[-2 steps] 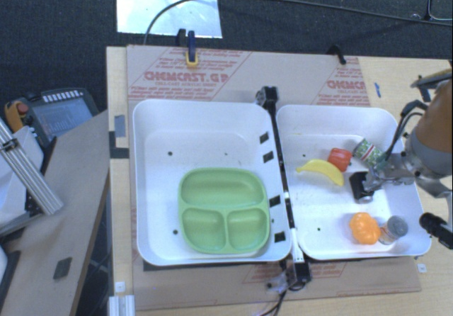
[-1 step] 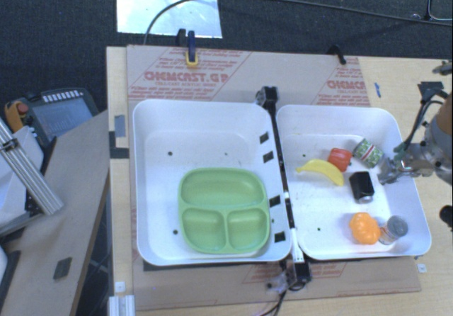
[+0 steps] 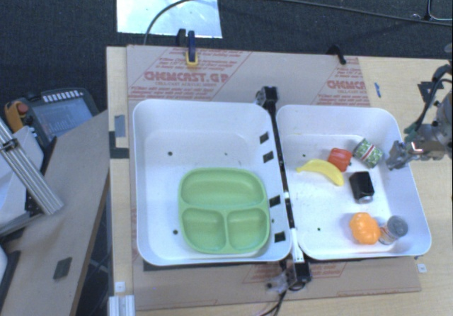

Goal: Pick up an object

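The gripper (image 3: 396,155) reaches in from three o'clock and hangs at the right bin's (image 3: 311,123) far right rim; whether it is released or clenched cannot be told, and nothing shows in its grasp. Just beside it at nine o'clock lies a small green can (image 3: 368,152), then a red object (image 3: 340,159) and a banana (image 3: 321,171). At seven o'clock sits a black block (image 3: 362,185); toward six, an orange fruit (image 3: 364,228) and grey-capped jar (image 3: 393,228). The left bin (image 3: 156,137) holds a green divided plate (image 3: 224,210).
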You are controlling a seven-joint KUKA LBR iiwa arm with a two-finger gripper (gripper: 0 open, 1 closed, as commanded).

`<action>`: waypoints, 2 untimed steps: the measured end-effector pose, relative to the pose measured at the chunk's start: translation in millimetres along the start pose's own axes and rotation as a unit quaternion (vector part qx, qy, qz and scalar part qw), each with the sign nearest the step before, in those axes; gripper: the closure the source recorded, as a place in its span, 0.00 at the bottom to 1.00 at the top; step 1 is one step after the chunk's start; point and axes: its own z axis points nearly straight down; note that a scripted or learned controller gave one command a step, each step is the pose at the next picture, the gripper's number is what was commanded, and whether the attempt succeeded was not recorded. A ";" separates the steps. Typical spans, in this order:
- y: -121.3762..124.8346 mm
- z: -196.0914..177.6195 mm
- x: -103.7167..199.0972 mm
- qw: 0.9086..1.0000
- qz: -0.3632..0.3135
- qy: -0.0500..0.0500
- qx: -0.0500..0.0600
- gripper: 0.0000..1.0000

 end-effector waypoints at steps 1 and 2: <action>8.3 -5.5 52.7 1.000 -0.002 0.002 0.002 1.00; 12.6 -6.3 101.0 1.000 -0.002 0.002 0.003 1.00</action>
